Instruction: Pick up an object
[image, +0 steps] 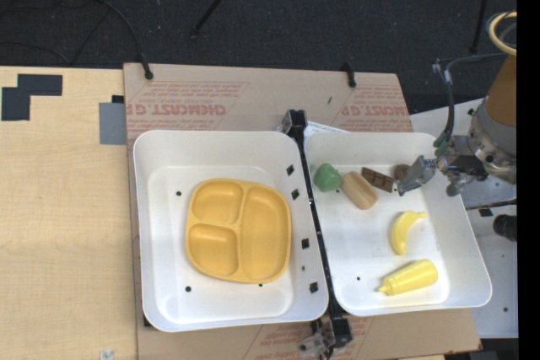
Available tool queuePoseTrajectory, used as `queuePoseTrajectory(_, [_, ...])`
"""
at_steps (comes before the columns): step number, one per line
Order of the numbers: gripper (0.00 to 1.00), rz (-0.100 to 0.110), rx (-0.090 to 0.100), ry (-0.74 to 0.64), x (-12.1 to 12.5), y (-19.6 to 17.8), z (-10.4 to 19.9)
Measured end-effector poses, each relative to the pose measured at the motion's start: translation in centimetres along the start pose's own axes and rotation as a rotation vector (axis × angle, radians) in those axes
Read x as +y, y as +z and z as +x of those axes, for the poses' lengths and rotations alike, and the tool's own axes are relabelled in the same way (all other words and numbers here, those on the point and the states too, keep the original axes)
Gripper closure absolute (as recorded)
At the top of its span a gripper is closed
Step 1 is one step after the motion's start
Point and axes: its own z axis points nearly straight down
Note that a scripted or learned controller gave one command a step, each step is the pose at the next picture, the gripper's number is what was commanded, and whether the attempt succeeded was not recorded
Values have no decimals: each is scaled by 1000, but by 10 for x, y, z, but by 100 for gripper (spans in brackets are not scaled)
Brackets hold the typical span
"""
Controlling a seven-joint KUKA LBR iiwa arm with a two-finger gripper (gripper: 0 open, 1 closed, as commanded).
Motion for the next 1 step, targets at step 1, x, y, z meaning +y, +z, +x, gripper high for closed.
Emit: queuePoseTrajectory(1, [0,-12,-2,-3,2,-7,0])
